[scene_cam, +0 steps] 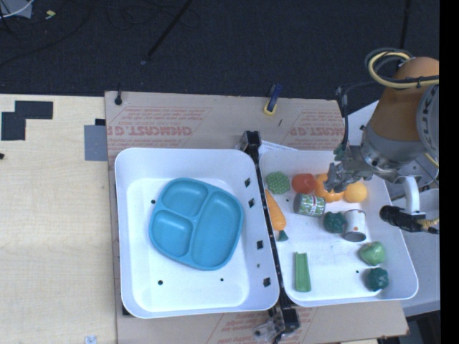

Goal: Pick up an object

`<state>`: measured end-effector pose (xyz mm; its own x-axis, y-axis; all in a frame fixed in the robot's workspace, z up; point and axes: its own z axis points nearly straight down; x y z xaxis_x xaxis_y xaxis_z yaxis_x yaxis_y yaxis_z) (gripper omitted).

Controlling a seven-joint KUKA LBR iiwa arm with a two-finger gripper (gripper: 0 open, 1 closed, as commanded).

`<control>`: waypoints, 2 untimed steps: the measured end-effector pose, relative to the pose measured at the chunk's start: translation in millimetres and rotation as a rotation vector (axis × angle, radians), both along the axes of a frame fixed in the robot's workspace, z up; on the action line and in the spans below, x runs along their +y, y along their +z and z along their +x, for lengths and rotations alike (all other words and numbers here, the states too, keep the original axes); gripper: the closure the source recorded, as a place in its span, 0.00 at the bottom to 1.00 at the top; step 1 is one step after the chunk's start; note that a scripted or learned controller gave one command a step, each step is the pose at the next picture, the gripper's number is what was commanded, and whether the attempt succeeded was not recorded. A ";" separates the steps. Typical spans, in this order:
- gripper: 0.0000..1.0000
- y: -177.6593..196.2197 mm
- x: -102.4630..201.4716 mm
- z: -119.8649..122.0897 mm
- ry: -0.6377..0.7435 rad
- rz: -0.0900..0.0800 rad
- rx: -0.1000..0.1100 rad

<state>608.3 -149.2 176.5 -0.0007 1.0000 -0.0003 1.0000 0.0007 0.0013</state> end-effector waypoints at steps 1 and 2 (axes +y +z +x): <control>1.00 52.8 -1.0 0.4 0.000 0.000 -0.001; 1.00 61.4 53.1 15.8 0.004 0.002 0.002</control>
